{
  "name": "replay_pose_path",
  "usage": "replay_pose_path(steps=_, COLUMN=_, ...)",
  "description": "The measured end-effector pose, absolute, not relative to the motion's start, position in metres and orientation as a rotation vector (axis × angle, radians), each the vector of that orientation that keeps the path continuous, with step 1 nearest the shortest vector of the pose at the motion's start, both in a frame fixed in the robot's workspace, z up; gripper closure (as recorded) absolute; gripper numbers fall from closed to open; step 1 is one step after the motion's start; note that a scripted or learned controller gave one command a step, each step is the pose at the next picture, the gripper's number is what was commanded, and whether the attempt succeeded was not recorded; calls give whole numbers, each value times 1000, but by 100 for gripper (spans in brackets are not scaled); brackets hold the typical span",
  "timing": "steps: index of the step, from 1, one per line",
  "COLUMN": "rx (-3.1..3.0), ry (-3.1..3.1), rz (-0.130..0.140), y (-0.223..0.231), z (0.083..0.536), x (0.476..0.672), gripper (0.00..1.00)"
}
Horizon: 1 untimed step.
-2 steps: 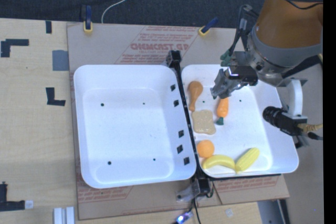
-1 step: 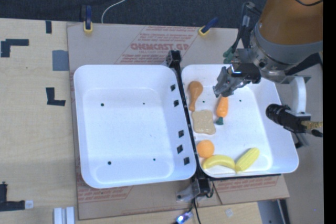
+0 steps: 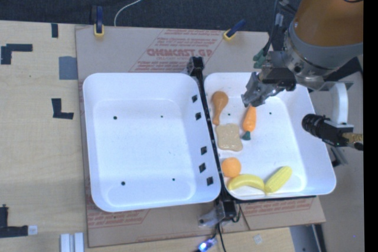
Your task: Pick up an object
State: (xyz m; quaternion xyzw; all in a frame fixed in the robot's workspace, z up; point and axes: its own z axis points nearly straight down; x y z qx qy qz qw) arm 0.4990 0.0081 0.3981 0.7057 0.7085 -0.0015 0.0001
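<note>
My gripper (image 3: 257, 96) hangs over the back of the right bin (image 3: 307, 144), coming in from the right under the grey and orange arm. Just below its tip lies an orange carrot (image 3: 250, 120) with a green stub, pointing up toward the gripper; whether they touch I cannot tell. Left of the carrot, a brown drumstick (image 3: 218, 104) rests against the bin's left wall. A tan bread slice (image 3: 228, 137) lies below it. An orange (image 3: 231, 167), a yellow banana (image 3: 245, 183) and a corn cob (image 3: 277, 179) sit along the front edge.
The left bin (image 3: 142, 138) adjoins the right one, with a black clipped divider (image 3: 202, 127) between them. Both stand on a cardboard sheet (image 3: 171, 50) on the wooden bench. A black fixture (image 3: 325, 127) juts in at the right bin's right rim.
</note>
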Motion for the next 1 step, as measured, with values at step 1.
replay_pose_path(steps=1, rx=2214, ry=2240, rz=-11, y=110, z=312, x=482, gripper=100)
